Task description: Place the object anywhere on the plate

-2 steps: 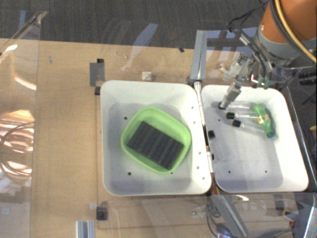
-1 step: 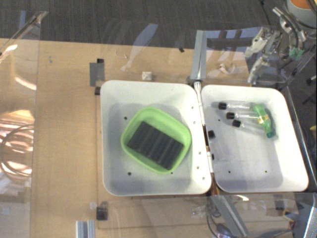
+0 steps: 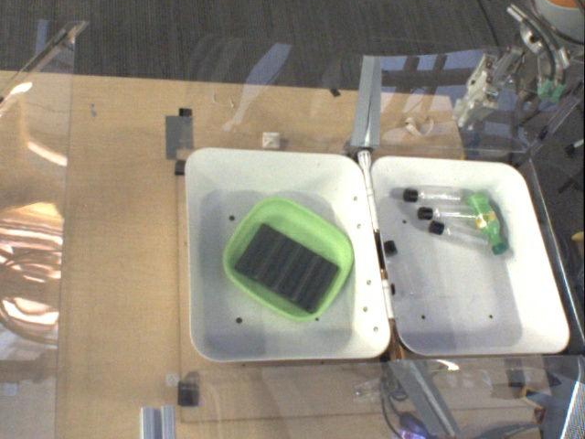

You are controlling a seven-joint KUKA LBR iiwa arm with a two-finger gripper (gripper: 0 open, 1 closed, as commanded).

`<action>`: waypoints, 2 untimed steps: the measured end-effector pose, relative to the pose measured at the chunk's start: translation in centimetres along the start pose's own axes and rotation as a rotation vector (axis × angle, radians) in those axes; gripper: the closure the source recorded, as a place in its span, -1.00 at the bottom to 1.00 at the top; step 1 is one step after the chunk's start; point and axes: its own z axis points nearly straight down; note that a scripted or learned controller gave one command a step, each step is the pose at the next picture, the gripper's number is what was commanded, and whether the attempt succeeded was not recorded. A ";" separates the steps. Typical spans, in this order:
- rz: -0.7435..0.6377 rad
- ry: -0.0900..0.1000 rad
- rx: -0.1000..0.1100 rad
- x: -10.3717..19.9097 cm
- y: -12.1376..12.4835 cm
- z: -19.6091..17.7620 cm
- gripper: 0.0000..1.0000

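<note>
A lime green square plate [image 3: 239, 245] with a dark ribbed centre lies tilted in the left bin [image 3: 206, 318]. In the right bin [image 3: 475, 318], near its far edge, lies the object [image 3: 454, 215]: a bundle of clear tubes with black caps at the left and a green piece at the right end. My gripper [image 3: 483, 85] hangs above the bench beyond the far edge of the right bin, well apart from the tube bundle and holding nothing that I can see.
A small black bit [image 3: 388, 246] lies at the right bin's left wall. A metal divider post [image 3: 367, 103] rises behind the seam between the bins. A small beige cube [image 3: 270, 140] sits on the bench behind the left bin.
</note>
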 end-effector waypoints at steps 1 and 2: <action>-0.083 0.010 -0.002 2.9 8.4 4.4 1.00; -0.088 0.013 -0.002 5.7 15.2 16.4 1.00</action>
